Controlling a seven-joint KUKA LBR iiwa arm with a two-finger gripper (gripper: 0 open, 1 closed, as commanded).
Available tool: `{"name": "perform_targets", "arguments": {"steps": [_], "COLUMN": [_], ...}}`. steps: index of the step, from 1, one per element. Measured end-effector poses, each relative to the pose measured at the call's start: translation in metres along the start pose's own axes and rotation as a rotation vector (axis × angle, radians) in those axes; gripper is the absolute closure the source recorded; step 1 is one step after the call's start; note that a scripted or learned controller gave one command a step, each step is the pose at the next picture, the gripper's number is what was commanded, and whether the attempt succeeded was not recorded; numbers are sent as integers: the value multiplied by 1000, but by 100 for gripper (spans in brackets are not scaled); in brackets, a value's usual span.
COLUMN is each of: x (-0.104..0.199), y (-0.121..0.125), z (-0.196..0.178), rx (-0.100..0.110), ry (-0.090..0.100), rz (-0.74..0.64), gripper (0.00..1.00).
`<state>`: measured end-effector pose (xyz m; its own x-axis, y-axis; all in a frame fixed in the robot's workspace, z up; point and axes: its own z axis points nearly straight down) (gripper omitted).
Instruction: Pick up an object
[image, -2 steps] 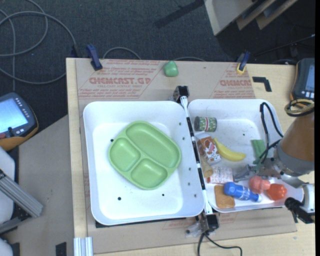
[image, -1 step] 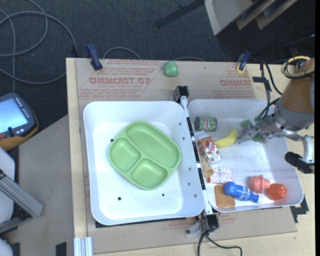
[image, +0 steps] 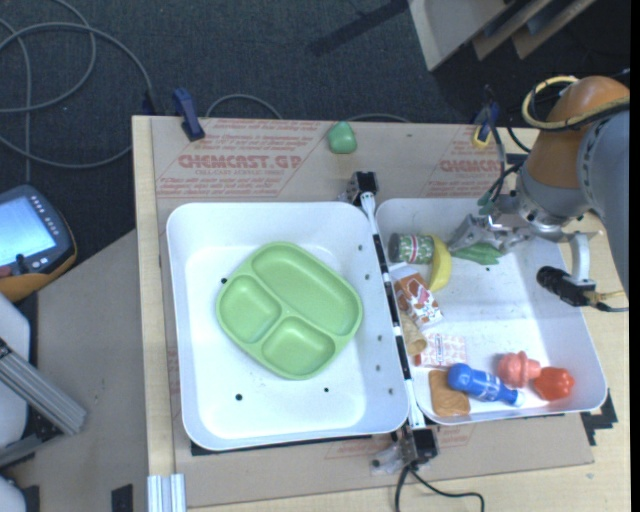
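Bench (image: 250, 160): pale board printed with red lettering, bearing both bins; a small green ball-like object (image: 342, 138) sits on the board beyond the left bin, near the far edge.
Left bin (image: 200, 400): shallow, white, the larger spread of free floor; bare white margin on all sides of its one item.
Green divided plate (image: 290, 310): light green, three compartments, rounded corners, lying flat and turned at an angle near the middle of the left bin.
Right bin (image: 585, 340): shallow, white, crowded along its left wall and near edge; its middle and far right floor are bare.
Arm (image: 570, 150): grey with an orange band, reaching in from the right over the far end of the right bin.
Gripper (image: 480, 240): low over the far part of the right bin, just right of the banana; something green lies at its tips, but I cannot tell whether the fingers are spread or pressed together.
Banana (image: 440, 263): yellow, curved, far left part of the right bin, touching the can.
Can (image: 410, 247): small, green label, lying on its side against the left wall.
Snack packets (image: 420, 305): red and white wrappers down the left wall.
Blue toy (image: 482, 384): near edge, beside a tan biscuit-like piece (image: 448, 395).
Pink and orange toys (image: 535, 375): near right corner, touching each other.
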<state>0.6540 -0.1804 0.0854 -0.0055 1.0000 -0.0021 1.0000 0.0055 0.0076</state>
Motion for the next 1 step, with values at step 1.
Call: {"name": "perform_targets", "arguments": {"steps": [1], "x": [67], "y": [15], "z": [0], "rx": [3], "ry": [3], "rz": [-1], "gripper": [0]}}
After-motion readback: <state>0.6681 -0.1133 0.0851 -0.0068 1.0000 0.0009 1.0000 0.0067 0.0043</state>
